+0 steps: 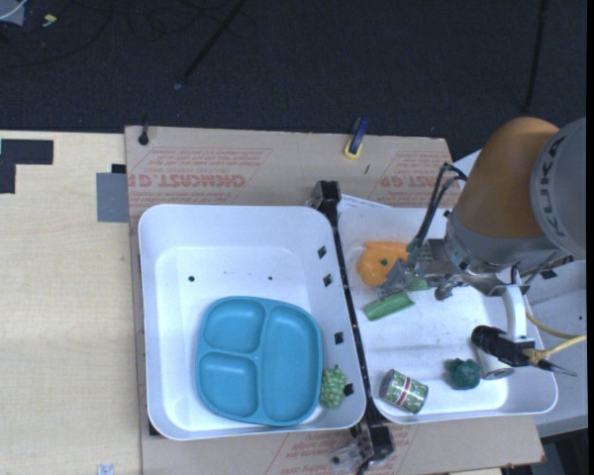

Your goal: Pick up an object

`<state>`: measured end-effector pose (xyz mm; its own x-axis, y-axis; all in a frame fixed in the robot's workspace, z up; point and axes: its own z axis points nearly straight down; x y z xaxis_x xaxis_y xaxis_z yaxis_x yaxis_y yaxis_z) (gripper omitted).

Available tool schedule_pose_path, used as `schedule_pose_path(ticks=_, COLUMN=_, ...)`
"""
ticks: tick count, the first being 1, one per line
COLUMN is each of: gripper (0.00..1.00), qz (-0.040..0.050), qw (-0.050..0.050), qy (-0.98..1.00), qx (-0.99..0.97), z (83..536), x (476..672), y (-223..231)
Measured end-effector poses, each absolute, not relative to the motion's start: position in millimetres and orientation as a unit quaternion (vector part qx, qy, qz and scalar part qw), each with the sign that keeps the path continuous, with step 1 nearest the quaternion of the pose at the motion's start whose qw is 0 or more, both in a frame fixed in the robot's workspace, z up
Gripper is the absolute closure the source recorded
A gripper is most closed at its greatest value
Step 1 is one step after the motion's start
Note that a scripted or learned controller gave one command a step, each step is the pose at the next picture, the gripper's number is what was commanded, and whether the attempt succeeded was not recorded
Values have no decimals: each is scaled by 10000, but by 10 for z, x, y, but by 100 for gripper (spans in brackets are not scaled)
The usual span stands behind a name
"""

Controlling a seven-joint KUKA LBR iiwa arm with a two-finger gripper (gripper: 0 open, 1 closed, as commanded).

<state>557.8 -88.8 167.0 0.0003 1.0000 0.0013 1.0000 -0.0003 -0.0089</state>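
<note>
In the right bin [445, 327] my gripper [414, 273] hangs low at the back left. It is right next to an orange toy [377, 261] and just above the right end of a green stick-shaped piece [386, 307]. I cannot see whether it touches either of them. A small green and red can [404, 391] lies on its side near the front rim. A dark green lump [463, 373] sits to the right of the can.
The left bin [168, 265] holds a blue divided plate [258, 359] and a small bunch of green grapes [333, 387] in its front right corner. A black divider [339, 285] separates the bins. The grey arm with its orange band [510, 181] covers the right bin's back right.
</note>
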Motion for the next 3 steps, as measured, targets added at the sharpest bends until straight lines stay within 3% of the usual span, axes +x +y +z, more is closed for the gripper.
schedule_pose_path(ticks=2, gripper=0, qz=16, qw=26, qy=-7070, qx=-7072, z=854, x=5528, y=-958)
schedule_pose_path(ticks=3, gripper=100, qz=9, qw=24, qy=-7045, qx=-7097, z=972, x=5530, y=-975)
